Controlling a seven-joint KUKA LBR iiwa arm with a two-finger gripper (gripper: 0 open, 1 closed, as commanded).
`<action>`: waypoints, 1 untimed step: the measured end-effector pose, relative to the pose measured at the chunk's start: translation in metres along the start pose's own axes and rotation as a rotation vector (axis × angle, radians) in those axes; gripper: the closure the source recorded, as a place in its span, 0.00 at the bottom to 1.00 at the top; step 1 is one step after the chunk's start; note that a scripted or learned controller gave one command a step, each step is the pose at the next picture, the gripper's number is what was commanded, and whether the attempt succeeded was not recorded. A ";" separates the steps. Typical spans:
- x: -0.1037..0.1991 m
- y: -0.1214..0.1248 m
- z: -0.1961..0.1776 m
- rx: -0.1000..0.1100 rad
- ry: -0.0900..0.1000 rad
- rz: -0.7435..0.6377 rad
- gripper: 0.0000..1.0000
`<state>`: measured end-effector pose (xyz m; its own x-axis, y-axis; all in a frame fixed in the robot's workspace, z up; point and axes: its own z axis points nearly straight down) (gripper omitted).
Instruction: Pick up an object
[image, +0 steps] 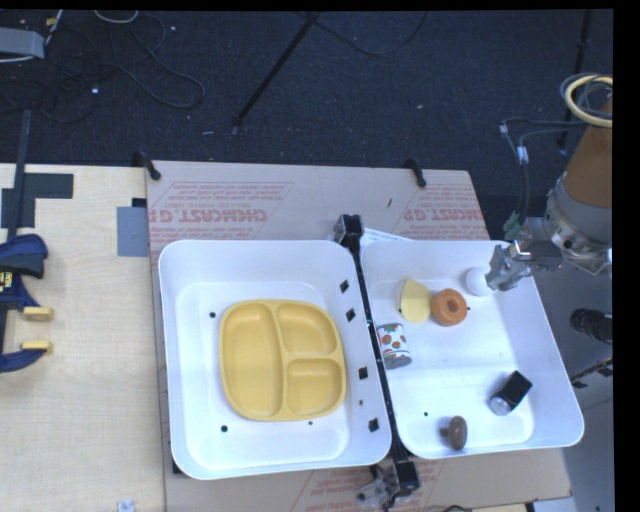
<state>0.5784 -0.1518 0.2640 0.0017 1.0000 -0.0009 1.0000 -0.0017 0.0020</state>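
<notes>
Camera view: fingers (503, 272), gap unreadable, hang beside white ball (474, 280), near orange ring (449, 307) and yellow wedge (414, 300).

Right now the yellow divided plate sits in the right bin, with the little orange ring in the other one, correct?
Not quite. The camera view shows the yellow divided plate in the left bin; the orange ring lies in the right bin, so they are indeed in separate bins.

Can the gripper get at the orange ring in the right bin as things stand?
Probably yes. The gripper hangs over the right bin's upper edge, and the orange ring lies uncovered, though the yellow piece touches its left side.
</notes>
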 end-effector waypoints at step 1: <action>0.053 0.005 0.017 0.007 0.003 -0.005 1.00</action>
<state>0.5831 -0.0984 0.2470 -0.0033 1.0000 0.0019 1.0000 0.0034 -0.0048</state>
